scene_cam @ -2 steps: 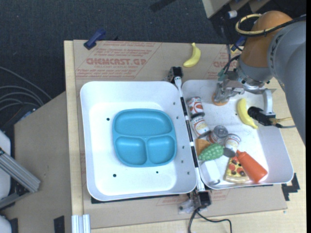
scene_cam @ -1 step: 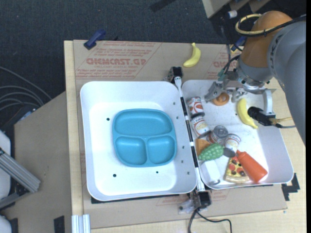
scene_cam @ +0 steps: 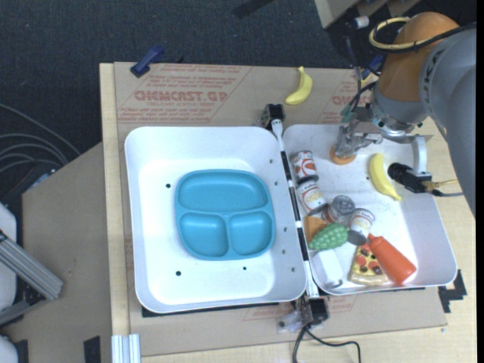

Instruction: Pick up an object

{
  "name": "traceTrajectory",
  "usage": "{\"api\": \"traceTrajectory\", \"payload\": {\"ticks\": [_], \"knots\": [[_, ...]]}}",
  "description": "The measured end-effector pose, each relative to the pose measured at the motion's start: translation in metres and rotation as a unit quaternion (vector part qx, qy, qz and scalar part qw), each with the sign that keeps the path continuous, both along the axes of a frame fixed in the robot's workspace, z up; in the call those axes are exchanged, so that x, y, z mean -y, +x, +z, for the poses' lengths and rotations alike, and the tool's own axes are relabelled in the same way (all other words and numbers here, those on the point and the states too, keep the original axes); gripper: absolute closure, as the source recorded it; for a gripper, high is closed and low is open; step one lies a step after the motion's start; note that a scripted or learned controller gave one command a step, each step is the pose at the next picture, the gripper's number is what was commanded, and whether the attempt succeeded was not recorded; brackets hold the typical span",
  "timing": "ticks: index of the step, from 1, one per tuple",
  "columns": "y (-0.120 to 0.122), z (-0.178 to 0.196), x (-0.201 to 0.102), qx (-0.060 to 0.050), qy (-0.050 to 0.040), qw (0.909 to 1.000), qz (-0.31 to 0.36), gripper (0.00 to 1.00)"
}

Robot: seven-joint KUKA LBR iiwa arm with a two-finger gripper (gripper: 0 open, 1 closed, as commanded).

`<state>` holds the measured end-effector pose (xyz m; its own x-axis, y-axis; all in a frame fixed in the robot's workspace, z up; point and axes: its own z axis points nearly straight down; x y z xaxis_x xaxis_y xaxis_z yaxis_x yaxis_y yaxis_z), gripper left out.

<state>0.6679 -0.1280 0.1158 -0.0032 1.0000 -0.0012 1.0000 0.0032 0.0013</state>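
While you watched: the claw [scene_cam: 349,144] hung low at the back of the right bin [scene_cam: 442,225].
Disc: a small orange disc [scene_cam: 343,156] lay right under the claw tips.
Claw: you could not tell if it was wide or narrow.
Banana: a banana [scene_cam: 383,177] lay just beside, on the arm's side.

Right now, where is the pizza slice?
The pizza slice lies in the right bin, near its front edge, tucked against the orange bottle on its right and just below the green toy.
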Motion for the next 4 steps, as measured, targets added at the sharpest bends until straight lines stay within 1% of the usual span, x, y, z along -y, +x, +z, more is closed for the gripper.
{"api": "traceTrajectory", "payload": {"ticks": [1, 2, 3, 4], "knots": [[0.000, 0.000, 0.000, 0.000, 0.0001, 1.0000, 0.000, 0.00], [-0.002, -0.031, 0.019, -0.002, 0.0010, 1.0000, -0.002, 0.00], [-0.001, -0.021, 0.019, -0.002, 0.0009, 1.0000, -0.002, 1.00], [-0.002, -0.021, 0.019, -0.002, 0.0009, 1.0000, -0.002, 0.00]]}}
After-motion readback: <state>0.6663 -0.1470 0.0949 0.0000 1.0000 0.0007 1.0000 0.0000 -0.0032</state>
